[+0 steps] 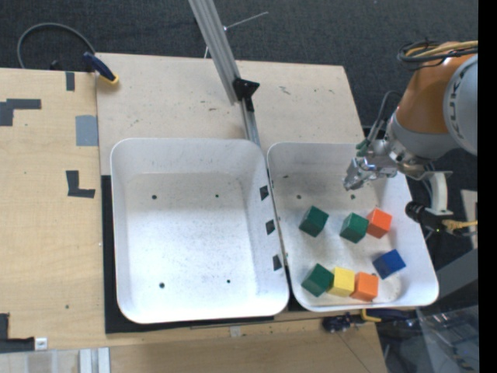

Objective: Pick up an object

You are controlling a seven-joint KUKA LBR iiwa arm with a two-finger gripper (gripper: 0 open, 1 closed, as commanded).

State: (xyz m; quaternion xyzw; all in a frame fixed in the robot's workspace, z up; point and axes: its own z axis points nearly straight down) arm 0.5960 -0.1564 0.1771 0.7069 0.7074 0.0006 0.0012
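Observation:
My gripper (355, 181) hangs over the back part of the right bin (299, 162), reaching in from the right, with nothing visibly between its fingers. Below it lie several cubes. A green cube (314, 221) sits left of centre, another green cube (354, 228) touches an orange cube (380, 222). A blue cube (389, 263) lies nearer the front right. Along the front wall stand a green cube (318, 280), a yellow cube (342, 281) and an orange cube (365, 286) in a row.
The left bin (124, 208) stands beside the right one. A slanted metal bar (217, 41) with a black clamp crosses the back of the bench. A cable with a blue and yellow clip (101, 67) lies at the far left.

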